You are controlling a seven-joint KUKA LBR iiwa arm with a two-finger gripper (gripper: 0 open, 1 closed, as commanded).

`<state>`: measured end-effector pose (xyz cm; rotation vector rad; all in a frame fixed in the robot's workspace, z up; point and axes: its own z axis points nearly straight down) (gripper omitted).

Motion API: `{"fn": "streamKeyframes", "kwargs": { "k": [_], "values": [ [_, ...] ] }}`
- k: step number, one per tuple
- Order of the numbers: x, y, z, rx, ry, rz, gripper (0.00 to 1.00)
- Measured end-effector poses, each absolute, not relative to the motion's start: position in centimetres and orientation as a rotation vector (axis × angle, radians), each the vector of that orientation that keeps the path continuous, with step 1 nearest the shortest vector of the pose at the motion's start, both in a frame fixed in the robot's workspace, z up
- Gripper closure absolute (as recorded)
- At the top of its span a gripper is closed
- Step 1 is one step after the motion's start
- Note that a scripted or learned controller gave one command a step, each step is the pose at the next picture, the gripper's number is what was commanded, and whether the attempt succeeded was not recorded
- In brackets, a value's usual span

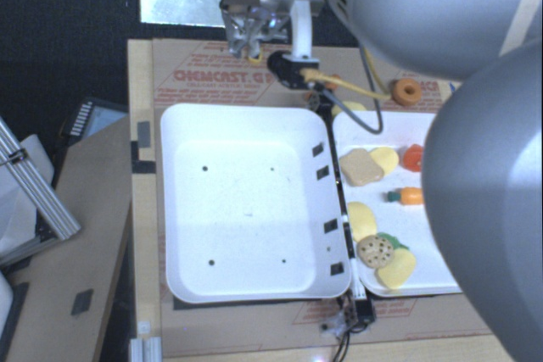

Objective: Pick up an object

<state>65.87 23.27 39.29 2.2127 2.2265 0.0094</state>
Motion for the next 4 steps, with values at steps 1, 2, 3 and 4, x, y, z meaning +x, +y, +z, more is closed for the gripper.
{"fn": "streamKeyframes", "kwargs": {
  "k": [1,2,3,4],
  "values": [
    [65.9,23.4,54.6,2.207,2.223,0.029,1.00],
    [58.8,23.5,53.6,2.213,2.231,0.003,1.00],
    [49.9,23.5,53.6,2.213,2.232,0.003,1.00],
    [48.6,23.4,53.5,2.216,2.227,0.002,1.00]
  ]
}}
